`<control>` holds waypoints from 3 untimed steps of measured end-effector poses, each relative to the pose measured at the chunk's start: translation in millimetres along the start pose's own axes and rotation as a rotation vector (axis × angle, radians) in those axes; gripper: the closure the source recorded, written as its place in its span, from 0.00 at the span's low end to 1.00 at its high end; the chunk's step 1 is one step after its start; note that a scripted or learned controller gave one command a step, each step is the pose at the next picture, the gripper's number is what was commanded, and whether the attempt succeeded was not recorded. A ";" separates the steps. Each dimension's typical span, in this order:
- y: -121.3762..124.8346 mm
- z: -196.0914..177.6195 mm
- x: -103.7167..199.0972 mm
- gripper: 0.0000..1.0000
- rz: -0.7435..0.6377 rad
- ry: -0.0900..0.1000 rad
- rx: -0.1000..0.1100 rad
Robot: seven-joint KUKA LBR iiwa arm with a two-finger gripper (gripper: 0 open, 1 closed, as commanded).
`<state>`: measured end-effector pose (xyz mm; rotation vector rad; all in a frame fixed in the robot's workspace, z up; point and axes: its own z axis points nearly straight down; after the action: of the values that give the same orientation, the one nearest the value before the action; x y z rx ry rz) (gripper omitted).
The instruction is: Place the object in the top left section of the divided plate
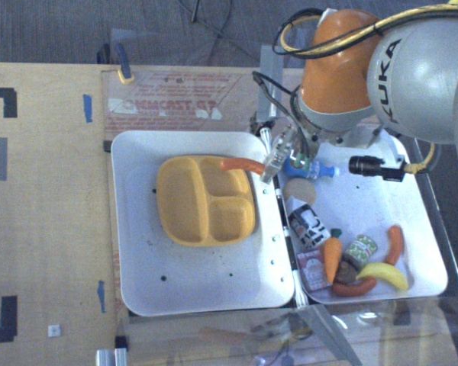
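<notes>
The grey KUKA arm with its orange band (336, 59) reaches over the seam between the left shallow white bin (137, 265) and the right one (424, 227). The yellow plastic divided plate (202, 200) lies in the left bin. The two-finger gripper (273, 165) pinches one end of a thin orange stick-like object (240, 164), which juts over the plate's upper right rim. Held by its tip, it could swing or slip, landing in the wrong section or on the dividing rim.

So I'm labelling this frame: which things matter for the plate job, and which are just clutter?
Job:
- yellow divided plate, in the left bin
- thin orange piece lying over the plate's top right rim
- gripper beside it

Clutter, right bin:
- carrot
- banana
- blue item
- black-and-white can
</notes>
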<state>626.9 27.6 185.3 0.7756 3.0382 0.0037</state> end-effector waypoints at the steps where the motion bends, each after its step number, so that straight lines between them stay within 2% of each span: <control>1: -12.1 -34.2 48.3 1.00 -0.150 0.004 0.001; 2: -21.4 -0.1 10.6 1.00 -0.294 0.001 -0.001; 3: -3.2 -0.4 -8.3 1.00 -0.391 -0.001 -0.002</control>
<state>632.6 20.8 185.7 0.1698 3.1289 0.0036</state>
